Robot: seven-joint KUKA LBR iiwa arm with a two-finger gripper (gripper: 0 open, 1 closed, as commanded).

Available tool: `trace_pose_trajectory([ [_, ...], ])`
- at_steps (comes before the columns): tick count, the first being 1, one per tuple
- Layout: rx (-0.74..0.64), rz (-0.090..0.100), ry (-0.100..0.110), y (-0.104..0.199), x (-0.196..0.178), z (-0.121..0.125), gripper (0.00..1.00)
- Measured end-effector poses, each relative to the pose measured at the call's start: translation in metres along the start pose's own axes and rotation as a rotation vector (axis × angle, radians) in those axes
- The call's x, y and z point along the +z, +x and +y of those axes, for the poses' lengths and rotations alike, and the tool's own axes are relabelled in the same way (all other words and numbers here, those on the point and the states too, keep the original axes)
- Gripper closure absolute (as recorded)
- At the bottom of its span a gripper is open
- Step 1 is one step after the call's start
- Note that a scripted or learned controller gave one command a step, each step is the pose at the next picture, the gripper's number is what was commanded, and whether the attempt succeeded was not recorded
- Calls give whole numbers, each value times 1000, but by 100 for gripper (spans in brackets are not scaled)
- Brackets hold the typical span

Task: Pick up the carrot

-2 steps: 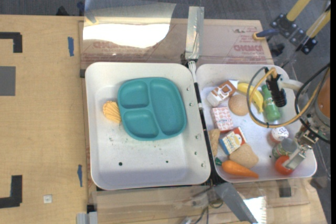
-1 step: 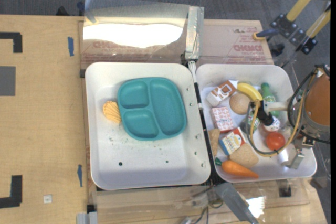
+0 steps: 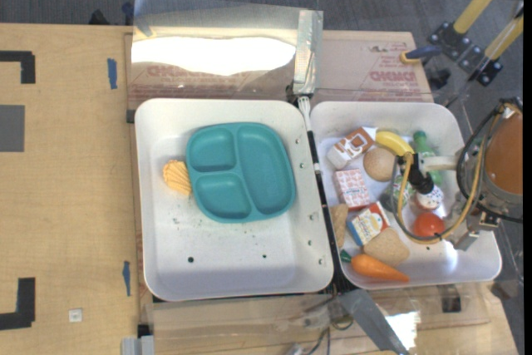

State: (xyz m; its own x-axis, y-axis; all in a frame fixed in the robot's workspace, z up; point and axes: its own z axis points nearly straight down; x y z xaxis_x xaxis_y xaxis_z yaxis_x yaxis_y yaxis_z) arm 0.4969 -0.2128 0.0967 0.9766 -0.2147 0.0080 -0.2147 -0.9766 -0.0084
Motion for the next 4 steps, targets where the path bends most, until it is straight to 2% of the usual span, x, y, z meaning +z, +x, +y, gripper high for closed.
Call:
trace_pose_trajectory([
  [1,-17,7,-8,48,-167,-3,100],
  [2,-22,-3,3,48,-171,-7,100],
  [4,-30,2,15,50,-190,-16,100],
])
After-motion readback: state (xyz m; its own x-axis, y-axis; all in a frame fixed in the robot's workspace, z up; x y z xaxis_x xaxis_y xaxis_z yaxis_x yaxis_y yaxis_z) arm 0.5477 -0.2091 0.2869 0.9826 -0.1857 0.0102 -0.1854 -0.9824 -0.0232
